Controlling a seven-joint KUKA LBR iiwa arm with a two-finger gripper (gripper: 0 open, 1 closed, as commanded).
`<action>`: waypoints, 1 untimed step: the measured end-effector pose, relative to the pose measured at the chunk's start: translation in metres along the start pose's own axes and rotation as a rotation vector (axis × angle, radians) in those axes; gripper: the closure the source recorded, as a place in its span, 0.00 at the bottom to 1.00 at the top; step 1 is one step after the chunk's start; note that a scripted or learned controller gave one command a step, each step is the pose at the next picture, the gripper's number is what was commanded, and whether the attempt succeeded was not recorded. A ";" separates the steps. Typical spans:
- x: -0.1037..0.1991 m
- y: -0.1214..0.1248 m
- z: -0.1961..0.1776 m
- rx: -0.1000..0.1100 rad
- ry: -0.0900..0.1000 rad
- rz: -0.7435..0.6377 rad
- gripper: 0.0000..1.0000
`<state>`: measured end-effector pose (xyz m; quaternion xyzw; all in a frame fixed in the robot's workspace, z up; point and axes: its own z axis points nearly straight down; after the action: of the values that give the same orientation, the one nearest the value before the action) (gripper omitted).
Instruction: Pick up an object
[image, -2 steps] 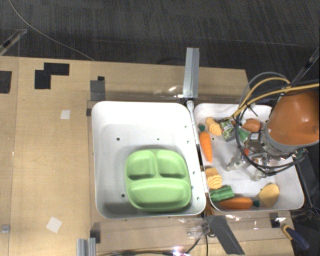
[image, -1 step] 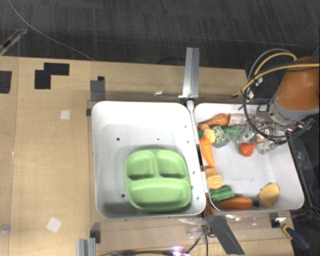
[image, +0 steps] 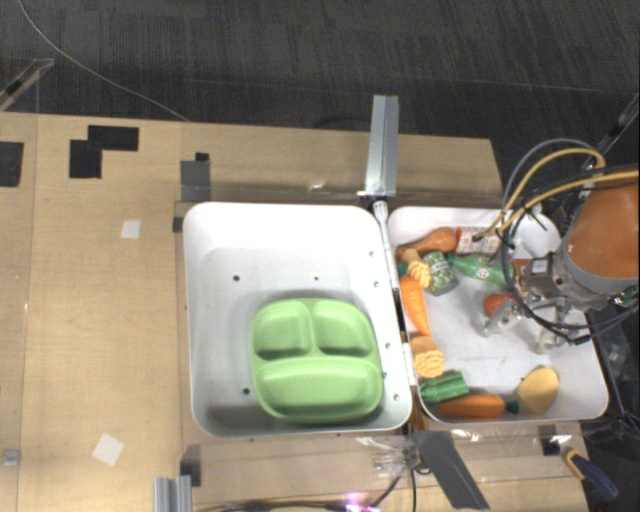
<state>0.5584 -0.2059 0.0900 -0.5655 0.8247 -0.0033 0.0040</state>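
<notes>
My arm: the grey arm with its orange band (image: 606, 235) reached in from the right, over the right white bin (image: 470, 330).
My hand: the two-finger gripper (image: 520, 322) hung low above the bin's bare white floor, toward the right of its middle; I could make out two metal tips standing a little apart, nothing between them.
Nearest thing: a small red piece (image: 497, 301) lay just beside my left tip, not gripped.
Yellow potato-shaped toy (image: 538, 390): it sat near the front right corner, below my hand and apart from it.
Front edge: an orange carrot-like toy (image: 471, 406) lay touching a green ridged toy (image: 443, 387).
Left wall: a long orange toy (image: 413, 305) ran along it, well apart from me.
Back corner: a green bottle-shaped toy (image: 477, 268) lay near an orange-brown drumstick-like toy (image: 434, 241).
Left white bin (image: 215, 250): it held a green three-compartment plastic tray (image: 316, 360).
</notes>
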 end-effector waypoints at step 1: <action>-0.049 0.006 -0.001 0.006 -0.001 -0.187 0.00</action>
<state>0.5706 -0.1582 0.0908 -0.6401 0.7682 -0.0058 0.0057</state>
